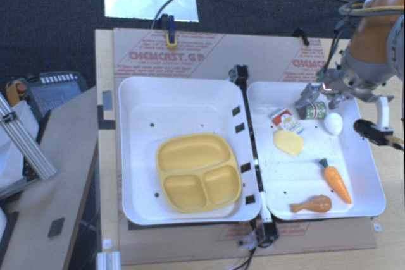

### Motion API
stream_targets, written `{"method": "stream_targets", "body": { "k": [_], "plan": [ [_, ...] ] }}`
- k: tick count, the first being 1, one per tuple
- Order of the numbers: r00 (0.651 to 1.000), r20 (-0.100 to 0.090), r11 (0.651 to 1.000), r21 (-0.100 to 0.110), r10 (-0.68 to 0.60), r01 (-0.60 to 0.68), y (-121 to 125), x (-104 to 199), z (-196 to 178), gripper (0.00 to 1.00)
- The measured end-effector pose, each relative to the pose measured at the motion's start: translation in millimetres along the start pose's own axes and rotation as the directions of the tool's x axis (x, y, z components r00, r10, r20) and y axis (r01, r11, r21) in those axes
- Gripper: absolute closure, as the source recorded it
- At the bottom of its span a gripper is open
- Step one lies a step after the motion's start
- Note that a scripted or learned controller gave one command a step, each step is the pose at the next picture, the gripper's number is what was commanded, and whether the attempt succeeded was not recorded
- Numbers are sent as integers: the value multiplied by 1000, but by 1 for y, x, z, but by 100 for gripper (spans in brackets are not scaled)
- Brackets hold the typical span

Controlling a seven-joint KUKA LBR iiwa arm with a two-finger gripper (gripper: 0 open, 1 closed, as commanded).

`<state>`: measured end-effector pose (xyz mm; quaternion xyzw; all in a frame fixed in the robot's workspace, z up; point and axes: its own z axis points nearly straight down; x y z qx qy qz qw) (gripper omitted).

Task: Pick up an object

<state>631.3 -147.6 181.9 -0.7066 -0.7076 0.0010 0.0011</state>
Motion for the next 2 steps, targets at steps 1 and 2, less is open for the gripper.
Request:
{"method": "stream_targets", "body": {
  "k": [1,2],
  "plan": [
    [1000,0,1000,-2,0,0,-7,-6,46,0],
    [1000,-1,1000,-8,1,-1,-4,-5,93,0]
  ]
}}
